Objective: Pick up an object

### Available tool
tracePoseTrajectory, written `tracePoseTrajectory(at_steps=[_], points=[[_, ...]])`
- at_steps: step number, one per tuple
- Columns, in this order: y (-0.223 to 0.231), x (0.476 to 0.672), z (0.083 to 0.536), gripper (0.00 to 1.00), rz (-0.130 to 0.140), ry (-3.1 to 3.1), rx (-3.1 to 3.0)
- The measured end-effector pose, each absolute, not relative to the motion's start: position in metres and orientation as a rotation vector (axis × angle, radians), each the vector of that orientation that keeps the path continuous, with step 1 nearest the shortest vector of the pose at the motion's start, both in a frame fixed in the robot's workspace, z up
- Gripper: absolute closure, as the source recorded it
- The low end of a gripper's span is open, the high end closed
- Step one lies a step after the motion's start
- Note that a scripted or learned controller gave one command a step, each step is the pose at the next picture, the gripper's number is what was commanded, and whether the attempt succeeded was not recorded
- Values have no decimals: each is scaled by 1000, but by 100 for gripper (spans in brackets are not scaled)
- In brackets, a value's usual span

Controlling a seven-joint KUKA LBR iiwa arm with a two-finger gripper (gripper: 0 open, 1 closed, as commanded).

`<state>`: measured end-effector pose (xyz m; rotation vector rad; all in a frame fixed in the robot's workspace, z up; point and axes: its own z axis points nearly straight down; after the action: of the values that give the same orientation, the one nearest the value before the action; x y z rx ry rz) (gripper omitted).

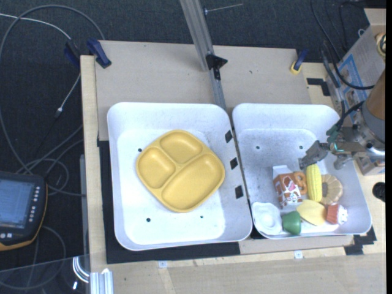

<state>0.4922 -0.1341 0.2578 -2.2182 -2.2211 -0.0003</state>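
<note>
Bench [153,66]: two white bins are borne side by side.
Left bin [122,164]: a yellow three-compartment plate [180,170] is laid near its middle.
Right bin [275,127]: toy foods are heaped in its near right corner.
Gripper [318,155]: poised above the right bin, just beyond the heap; whether the jaws are parted cannot be told.
Heap: a corn cob [313,182], a printed packet [289,188], a lemon [311,212], a green piece [292,223], a white cup [267,217].
</note>
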Motion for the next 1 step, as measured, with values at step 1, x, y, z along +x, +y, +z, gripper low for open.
tracePoseTrajectory(at_steps=[1], points=[[-134,492,258,0,-1,-2221,-2219]])
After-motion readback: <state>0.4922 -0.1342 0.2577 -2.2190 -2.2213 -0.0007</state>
